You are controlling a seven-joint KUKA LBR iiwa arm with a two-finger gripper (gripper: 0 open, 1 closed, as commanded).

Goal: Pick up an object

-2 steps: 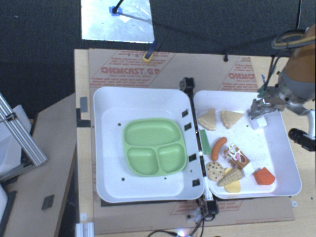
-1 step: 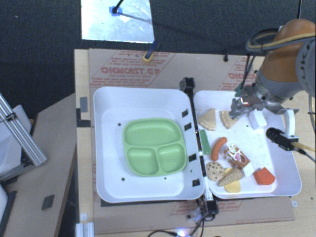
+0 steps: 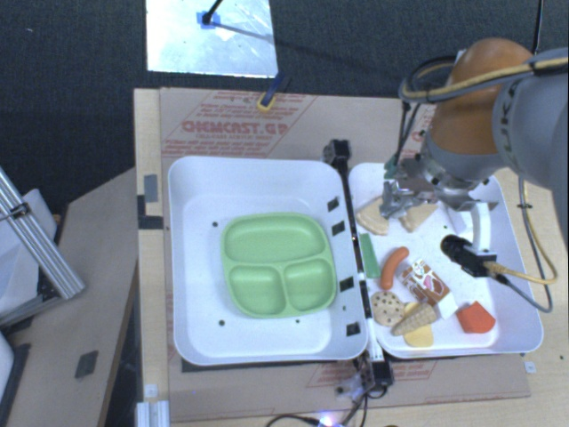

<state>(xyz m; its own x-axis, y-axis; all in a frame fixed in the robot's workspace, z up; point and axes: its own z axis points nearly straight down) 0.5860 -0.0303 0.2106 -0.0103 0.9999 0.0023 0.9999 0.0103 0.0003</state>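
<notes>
Two bins sit side by side on the bench. The left bin point(image 3: 191, 238) holds a divided tray point(image 3: 277, 263) near its middle. In the right bin point(image 3: 524, 327), a sausage point(image 3: 394, 267) lies by the left wall, a cookie point(image 3: 386, 307) near the front-left corner, and a wedge point(image 3: 477, 318) toward the front-right corner.

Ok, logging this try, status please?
Gripper low in right bin, over bread pieces. Grasp unconfirmed. Sausage, cracker lie nearby.

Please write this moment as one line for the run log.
arm: over right bin | gripper: low at bread slices, far end | grasp: not confirmed | green tray: left bin
</notes>
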